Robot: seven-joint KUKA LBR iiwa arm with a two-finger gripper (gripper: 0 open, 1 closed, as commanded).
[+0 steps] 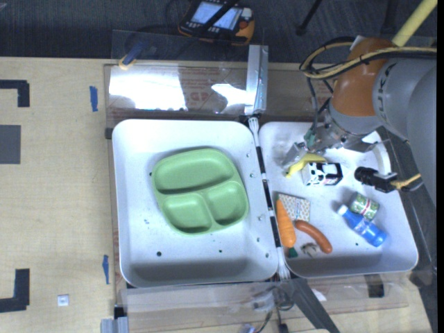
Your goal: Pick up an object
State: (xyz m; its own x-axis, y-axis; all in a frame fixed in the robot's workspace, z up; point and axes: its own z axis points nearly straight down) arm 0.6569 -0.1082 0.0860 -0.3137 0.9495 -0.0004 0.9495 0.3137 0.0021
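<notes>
Wooden bench [55, 186] with two white bins side by side. Blue tape marks [94, 97] and black corner marks [17, 92] are on the bare wood at view-left.

Everything pickable is in the view-right bin [378, 255].
- Nearest the camera, a carrot [285, 226] lies along the wall shared with the other bin.
- A sausage [313, 233] is just beside the carrot, curved.
- There's a small pale thing by the near wall between them, too blurred to identify.
- A patterned packet [294, 206] is at the carrot's far end, touching or overlapping it.
- A blue bottle [363, 220] with a green label lies on its side toward the outer wall, well apart from the sausage.

View-left bin [139, 245] has a green divided plate [200, 188] lying flat in the middle, three compartments.

Further back in the right bin is a black-and-white toy [323, 175]. A banana [303, 162] is just beside it on the view-left side, touching or nearly.

The gripper [313, 141] is low over the banana's far side. Contact isn't clear. I can't tell how far it is open or whether it has hold of anything, because the tip blurs into the white bin floor.

The grey arm [409, 96] with its orange band [357, 89] sits over the bin's far right corner.

Behind the bins a clear plastic panel [180, 89] lies on the bench with glare on it, and a metal strip [257, 78] runs along its right edge. Farthest back is a handheld unit [215, 18] with a lit screen on the dark floor.
</notes>
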